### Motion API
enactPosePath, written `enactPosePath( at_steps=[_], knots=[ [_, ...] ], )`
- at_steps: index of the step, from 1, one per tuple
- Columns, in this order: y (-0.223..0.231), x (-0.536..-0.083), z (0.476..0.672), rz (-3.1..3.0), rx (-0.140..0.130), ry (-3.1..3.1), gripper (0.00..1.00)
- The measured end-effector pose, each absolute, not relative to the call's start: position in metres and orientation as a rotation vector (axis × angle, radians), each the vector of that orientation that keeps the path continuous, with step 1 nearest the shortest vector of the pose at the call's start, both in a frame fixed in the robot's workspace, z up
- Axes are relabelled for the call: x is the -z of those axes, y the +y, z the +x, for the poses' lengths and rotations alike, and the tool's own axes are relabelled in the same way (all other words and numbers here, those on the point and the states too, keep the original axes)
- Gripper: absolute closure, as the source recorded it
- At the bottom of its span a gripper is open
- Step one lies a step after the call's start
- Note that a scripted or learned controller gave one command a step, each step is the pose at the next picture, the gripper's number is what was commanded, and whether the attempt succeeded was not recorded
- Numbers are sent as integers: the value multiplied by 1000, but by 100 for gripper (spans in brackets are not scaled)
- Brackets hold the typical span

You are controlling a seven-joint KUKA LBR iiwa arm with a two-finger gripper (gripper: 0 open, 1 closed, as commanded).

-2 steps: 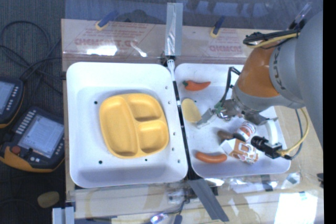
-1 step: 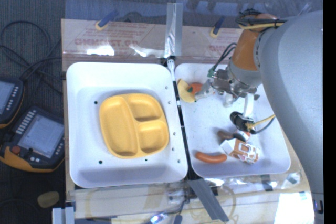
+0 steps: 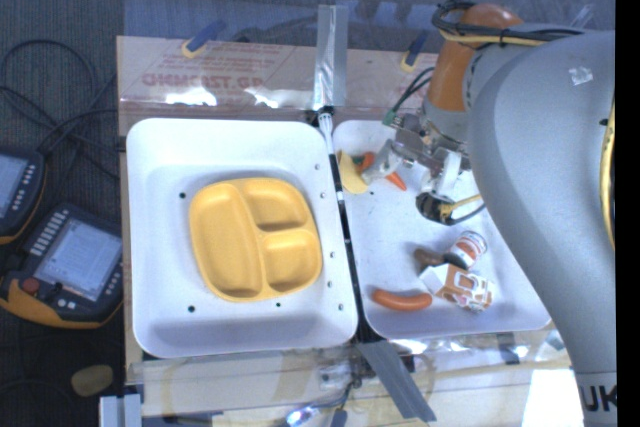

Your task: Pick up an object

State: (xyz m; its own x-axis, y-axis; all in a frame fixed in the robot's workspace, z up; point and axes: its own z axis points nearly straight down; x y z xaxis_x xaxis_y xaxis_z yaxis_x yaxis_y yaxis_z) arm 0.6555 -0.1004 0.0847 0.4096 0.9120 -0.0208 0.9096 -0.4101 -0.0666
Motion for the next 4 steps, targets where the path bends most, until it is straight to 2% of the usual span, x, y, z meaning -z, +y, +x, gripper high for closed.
enactPosePath(
  at_steps=[1, 2, 3, 4],
  knots=[
    [-98, -95, 659, -2615, -67, -1691, 100],
    [-158, -183, 621, -2512, -7, -1890, 100],
    [-149, -145, 654, -2738, -7, -1540, 100],
    [-195, -175, 668, -2601, -7, -1768, 100]
  ],
)
